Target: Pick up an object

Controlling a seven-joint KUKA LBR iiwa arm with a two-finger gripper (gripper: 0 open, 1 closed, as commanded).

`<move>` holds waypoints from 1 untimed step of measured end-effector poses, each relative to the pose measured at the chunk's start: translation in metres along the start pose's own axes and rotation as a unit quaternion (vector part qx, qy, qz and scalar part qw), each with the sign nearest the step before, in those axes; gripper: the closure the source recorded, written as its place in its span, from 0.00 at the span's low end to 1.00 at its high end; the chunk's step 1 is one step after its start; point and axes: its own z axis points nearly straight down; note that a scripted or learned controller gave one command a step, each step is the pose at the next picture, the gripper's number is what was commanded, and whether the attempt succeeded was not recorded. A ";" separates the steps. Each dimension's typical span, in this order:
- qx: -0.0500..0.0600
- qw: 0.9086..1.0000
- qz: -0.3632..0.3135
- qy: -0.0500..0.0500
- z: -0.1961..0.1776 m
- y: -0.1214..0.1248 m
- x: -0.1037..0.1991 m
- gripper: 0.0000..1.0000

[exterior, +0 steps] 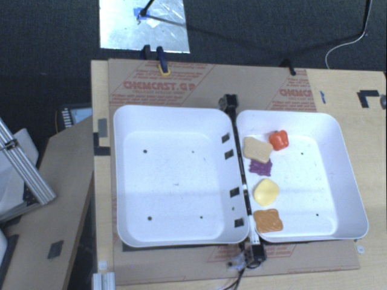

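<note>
A: Quick pass. Five small things sit in the right bin (338,162), bunched along its left wall: an orange-red piece (278,139) at the top, a tan block (257,149) touching it on the left, a purple scrap (260,167) just under the block, a yellow lump (266,191) below that, and an orange-brown piece (268,220) nearest the front.

B: Fingers?

A: Can't tell their state from this view. No target is fixed either, since the task allows any object.

B: Risks?

A: My guess: everything hugs the divider wall, so a descent there could clip the rim or the black clips (231,156) along the seam. The tan block and the orange-red piece touch, so closing on one may shove the other or catch both. The purple scrap looks flat, probably hard to get under.

B: Surface, room?

A: The left bin (175,180) has only specks. Both bins rest on a printed cardboard sheet (163,83) over a light wooden table (357,89). Dark carpet (48,29) lies behind, with a shiny metal plate (143,17) on it and a white cable (347,41) at upper right.
</note>
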 end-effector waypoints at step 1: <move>0.007 1.000 -0.003 0.002 -0.002 0.002 0.002 1.00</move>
